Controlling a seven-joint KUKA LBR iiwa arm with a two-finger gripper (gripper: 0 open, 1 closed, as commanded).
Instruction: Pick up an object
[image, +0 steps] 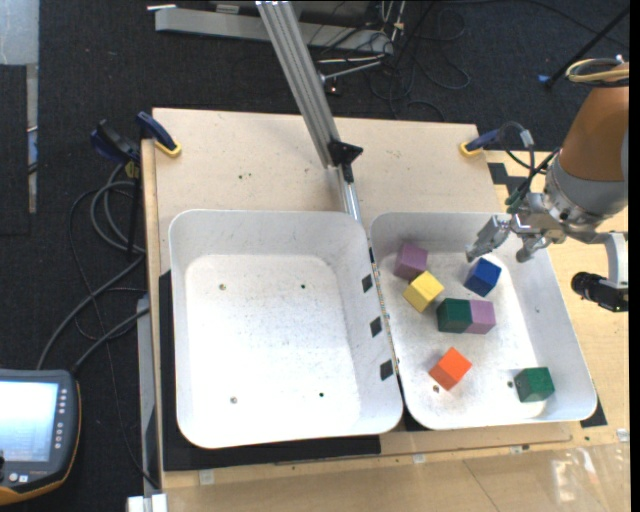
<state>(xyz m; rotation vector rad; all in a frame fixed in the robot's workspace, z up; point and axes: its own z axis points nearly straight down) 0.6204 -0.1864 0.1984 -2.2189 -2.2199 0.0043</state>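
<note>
Overhead, a grey-and-orange arm reaches into the right-hand bin (560, 310), its gripper (508, 238) poised just above and beside a blue cube (483, 276) near the bin's far right wall. That cube looks the likeliest target. Taking it as the landmark: a purple cube (410, 259) sits to its left, a yellow cube (424, 290) lies left and slightly nearer the camera, and a dark green cube (454, 315) touches a second purple cube (482, 316) just in front of it. An orange cube (450, 368) rests further forward, and another green cube (534, 384) sits well apart, toward the bin's near right corner.

Judging by appearance, the blue cube is a small, rigid block, probably light, with flat faces and hard edges; nothing about it suggests fragility. Smooth painted sides could prove slippery, so a square pinch across two opposite faces seems the safest hold. It stands tilted rather than square to the bin walls, which may call for the wrist to turn.

The fingers (487, 240) appear spread apart, with nothing visibly between them; whether a tip touches the blue cube cannot be told. The left-hand bin (190, 240) lies beyond the purple cube.
</note>
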